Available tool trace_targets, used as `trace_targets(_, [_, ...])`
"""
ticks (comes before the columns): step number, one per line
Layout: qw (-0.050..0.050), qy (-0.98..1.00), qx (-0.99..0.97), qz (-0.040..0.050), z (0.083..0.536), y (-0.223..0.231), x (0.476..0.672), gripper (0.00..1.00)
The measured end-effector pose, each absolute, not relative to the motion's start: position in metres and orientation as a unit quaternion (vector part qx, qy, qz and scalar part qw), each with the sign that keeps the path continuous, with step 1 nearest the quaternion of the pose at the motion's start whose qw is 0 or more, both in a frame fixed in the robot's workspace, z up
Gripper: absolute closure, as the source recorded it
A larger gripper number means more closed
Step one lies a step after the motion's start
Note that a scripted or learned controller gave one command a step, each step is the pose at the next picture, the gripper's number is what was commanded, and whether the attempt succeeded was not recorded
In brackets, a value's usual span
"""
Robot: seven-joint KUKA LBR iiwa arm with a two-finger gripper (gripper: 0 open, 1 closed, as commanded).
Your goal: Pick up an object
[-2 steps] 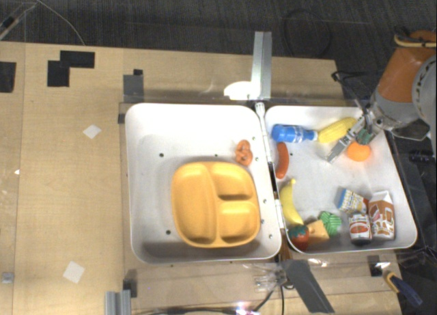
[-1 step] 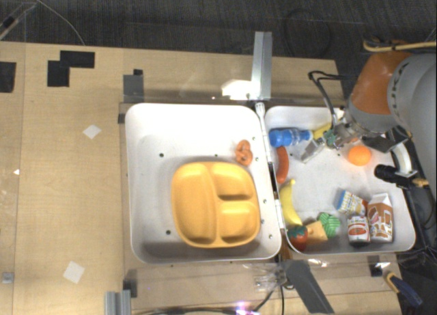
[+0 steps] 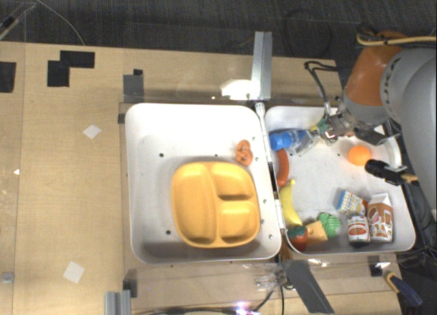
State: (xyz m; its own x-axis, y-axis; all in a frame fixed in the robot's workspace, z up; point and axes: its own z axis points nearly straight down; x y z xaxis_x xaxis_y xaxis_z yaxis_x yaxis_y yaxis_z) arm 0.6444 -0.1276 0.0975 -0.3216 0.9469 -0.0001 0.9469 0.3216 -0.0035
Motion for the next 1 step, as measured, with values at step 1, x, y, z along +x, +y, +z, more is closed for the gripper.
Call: trace_targets(1, [-0.004,-0.742,-0.670,-0.0028,0.0882,-0.0882,0.6307,0.00])
